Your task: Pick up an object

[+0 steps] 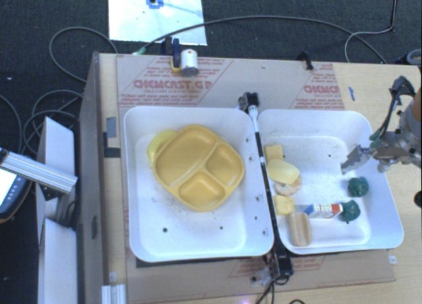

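text: "CHEMCAST GP", mirrored | on: bench sheet | repeated at right, partly legible

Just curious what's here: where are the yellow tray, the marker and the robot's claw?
Yellow tray (198,167), camera view, its middle divider.
Marker (321,210), camera view, its white barrel.
Gripper (361,159), camera view, its tip.

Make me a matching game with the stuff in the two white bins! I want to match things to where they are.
Things:
1. yellow divided plastic plate
2. small dark green lumpy toy
3. tan wooden block
4. two-finger gripper

Places:
A. near the front edge of the right bin
B. in the middle of the left bin
C. above the right bin's right side, reaching in from the right
D. on the right bin's floor, just below the gripper in the picture

Pairs: 1-B, 2-D, 3-A, 4-C
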Controlling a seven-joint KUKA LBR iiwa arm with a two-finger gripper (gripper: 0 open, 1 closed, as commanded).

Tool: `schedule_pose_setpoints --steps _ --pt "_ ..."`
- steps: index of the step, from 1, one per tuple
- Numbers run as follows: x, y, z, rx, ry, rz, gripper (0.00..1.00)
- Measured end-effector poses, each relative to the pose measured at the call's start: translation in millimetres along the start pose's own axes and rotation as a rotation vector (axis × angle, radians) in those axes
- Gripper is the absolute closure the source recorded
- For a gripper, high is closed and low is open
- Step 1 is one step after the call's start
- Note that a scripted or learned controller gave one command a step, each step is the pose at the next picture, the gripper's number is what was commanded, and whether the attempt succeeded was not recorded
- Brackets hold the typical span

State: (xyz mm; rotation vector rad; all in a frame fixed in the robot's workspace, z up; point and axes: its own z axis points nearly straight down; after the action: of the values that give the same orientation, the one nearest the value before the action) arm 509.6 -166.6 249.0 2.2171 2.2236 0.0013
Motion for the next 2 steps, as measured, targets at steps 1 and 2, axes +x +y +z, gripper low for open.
schedule_pose_setpoints --steps 1,2 --pt "-33.0 14.4 101.2 0.002 0.000 0.002 0.00" --pt "-43.0 8.4 143.6 -0.015 -0.011 0.004 0.00"
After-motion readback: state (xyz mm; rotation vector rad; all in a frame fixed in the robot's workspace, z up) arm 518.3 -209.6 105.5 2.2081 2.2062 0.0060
